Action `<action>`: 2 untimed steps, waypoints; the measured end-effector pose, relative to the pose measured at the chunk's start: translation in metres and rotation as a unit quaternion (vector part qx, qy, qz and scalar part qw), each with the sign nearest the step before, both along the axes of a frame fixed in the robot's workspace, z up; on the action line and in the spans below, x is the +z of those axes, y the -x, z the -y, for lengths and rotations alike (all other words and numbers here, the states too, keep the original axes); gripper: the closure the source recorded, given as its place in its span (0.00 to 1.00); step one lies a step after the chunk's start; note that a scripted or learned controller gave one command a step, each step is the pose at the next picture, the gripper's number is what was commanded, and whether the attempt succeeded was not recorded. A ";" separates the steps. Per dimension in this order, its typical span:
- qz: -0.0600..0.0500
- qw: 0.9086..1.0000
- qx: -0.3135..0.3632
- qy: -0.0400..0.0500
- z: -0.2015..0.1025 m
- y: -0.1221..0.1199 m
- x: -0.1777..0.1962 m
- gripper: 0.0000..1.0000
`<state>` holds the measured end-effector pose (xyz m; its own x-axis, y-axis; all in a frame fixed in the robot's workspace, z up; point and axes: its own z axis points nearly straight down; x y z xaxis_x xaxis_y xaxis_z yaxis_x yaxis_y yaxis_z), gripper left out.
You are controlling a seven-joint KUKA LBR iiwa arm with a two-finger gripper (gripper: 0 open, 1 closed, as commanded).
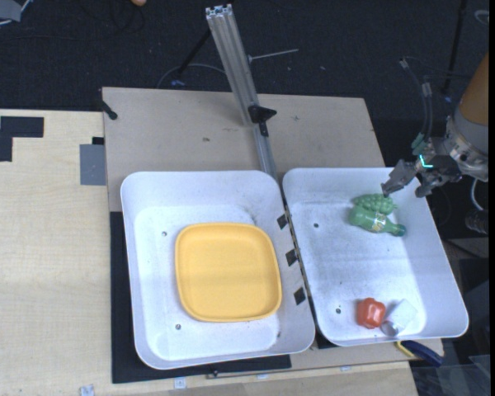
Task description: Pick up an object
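Looking left first, I see a yellow plate (228, 271) lying in the left bin (140, 221). In the right bin (330, 304) a green toy (374, 214) sits untouched. My tool (414, 176) hangs spread wide, grasping nothing, just above it. Nothing is picked up yet.

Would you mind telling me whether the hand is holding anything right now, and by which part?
Nothing is held. The hand is open above the right bin's far edge, just beside the green toy, which lies in the bin.
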<state>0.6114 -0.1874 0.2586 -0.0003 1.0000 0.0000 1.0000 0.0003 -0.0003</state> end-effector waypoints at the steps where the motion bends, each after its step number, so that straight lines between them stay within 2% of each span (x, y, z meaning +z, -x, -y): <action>1: 0.000 1.000 0.000 0.000 0.000 0.000 0.000 0.00; 2: -0.002 1.000 0.000 0.000 0.004 -0.007 -0.049 0.00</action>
<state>0.6189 -0.1918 0.2097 -0.0010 1.0000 0.0007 1.0000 0.0010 -0.0036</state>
